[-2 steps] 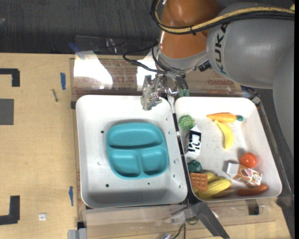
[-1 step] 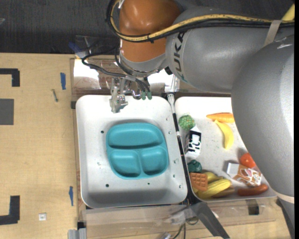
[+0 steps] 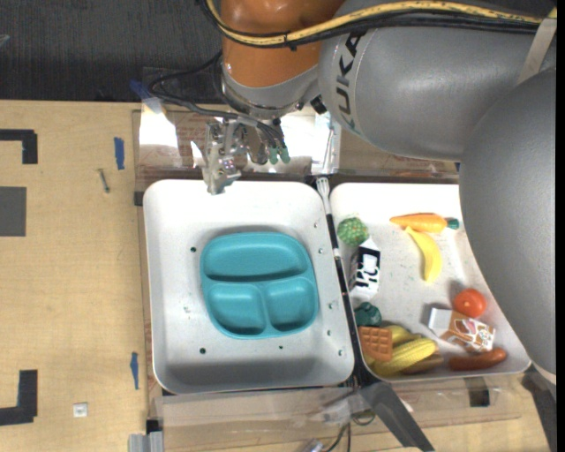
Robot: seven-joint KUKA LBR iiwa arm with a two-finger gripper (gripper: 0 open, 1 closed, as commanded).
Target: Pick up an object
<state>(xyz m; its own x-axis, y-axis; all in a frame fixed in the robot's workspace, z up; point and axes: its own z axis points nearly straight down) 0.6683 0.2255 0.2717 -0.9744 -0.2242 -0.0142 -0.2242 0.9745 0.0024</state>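
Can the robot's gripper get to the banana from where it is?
Probably yes. The banana lies on top in the right bin, nothing covering it. The gripper hangs above the left bin's far edge.

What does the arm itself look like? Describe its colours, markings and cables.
The arm is bulky, smooth grey, with dark KUKA lettering on its casing. An orange band circles it above the wrist, crossed by a black-and-yellow cable. Below hangs a metallic gripper.
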